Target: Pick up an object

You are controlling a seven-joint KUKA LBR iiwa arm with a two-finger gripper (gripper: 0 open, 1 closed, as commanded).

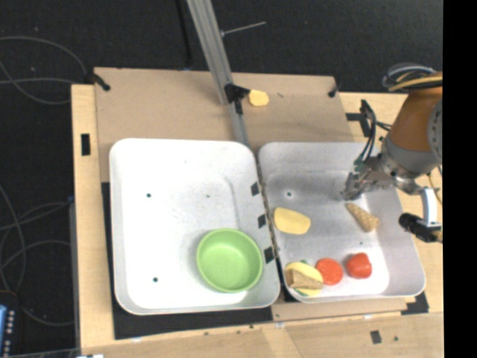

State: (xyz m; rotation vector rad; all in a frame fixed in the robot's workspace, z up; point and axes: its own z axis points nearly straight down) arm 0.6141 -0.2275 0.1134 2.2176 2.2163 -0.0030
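The gripper is seen low over the right bin, toward its far right; whether it is clamped cannot be told. A tan wedge-shaped piece is found just nearer, slightly to its right, on the bin floor.

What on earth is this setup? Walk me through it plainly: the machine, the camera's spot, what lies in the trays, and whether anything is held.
One camera looks down at a slant on a bench with two shallow white bins. The grey robot arm with an orange band reaches in from the right; its gripper sits over the right white bin, with nothing visibly held. That bin holds a pale yellow rounded piece, a tan cone-shaped piece, two red rounded pieces and a yellow-and-tan piece. The left white bin holds a green plastic bowl. A small yellow piece lies on the board behind.
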